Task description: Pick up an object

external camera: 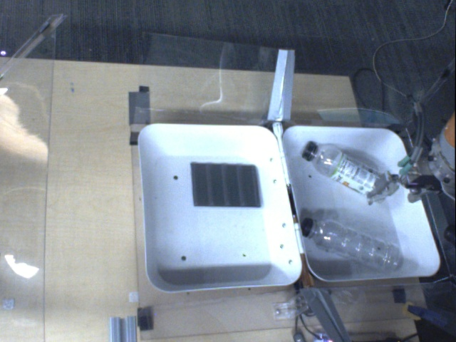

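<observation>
Two clear plastic bottles lie in the right bin (410,144). The upper bottle (343,168) has a black cap and a label, and it points up-left on a slant. The lower bottle (353,242) lies near the bin's front wall with its dark cap to the left. My gripper (400,182) reaches in from the right edge and sits right at the base end of the upper bottle. A dark grey ribbed pad (225,184) lies flat in the left bin (160,212).
A raised divider (288,198) separates the two bins. A metal post (281,91) stands behind the divider, with clear panels around the bench. Cables hang at the far right beside the arm.
</observation>
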